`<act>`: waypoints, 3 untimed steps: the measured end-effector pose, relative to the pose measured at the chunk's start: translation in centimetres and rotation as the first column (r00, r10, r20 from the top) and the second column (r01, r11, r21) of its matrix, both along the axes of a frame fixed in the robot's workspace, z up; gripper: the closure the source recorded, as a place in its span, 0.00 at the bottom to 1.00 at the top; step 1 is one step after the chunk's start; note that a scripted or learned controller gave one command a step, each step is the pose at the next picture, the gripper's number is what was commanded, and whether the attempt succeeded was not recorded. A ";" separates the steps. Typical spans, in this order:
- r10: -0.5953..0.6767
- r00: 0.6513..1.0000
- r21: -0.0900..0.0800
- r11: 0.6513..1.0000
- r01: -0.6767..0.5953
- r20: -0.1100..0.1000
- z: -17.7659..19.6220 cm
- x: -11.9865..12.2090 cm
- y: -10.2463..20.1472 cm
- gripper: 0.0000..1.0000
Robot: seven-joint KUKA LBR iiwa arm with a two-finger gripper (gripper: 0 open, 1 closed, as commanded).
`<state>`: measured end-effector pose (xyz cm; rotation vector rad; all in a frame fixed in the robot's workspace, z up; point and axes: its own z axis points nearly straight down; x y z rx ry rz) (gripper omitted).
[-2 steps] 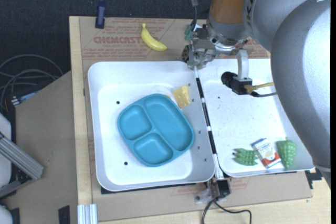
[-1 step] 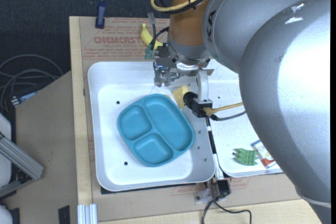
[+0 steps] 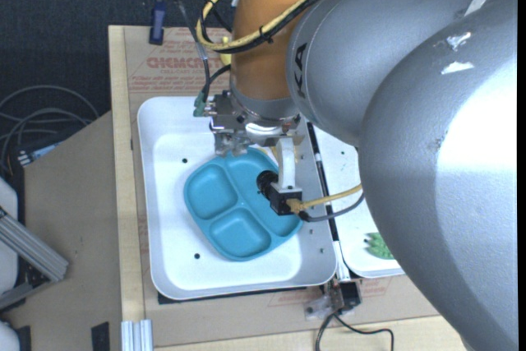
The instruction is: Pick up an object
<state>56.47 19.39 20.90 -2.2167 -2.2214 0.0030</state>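
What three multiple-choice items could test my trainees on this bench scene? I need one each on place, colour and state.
1. Where does the divided tray lie?
A. left bin
B. right bin
C. bare bench

2. What colour is the tray?
A. red
B. blue
C. yellow

3. How does the tray rest?
A. on edge
B. upside down
C. flat, compartments up

Key:
1 A, white bin floor shows around it.
2 B, it is plainly light blue.
3 C, its compartment hollows face the camera, under the pincer.

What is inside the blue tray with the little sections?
The blue tray sits in the left white bin. Its two near sections look bare. The tool and arm cover its far right part, so that part is hidden.
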 end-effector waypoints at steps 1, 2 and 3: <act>0.000 1.000 -0.001 1.000 0.000 0.000 3.7 -6.1 3.0 1.00; -0.003 1.000 -0.002 1.000 0.003 0.002 5.5 -4.9 -7.8 1.00; -0.003 1.000 -0.002 1.000 0.003 0.005 4.3 -1.7 -14.3 1.00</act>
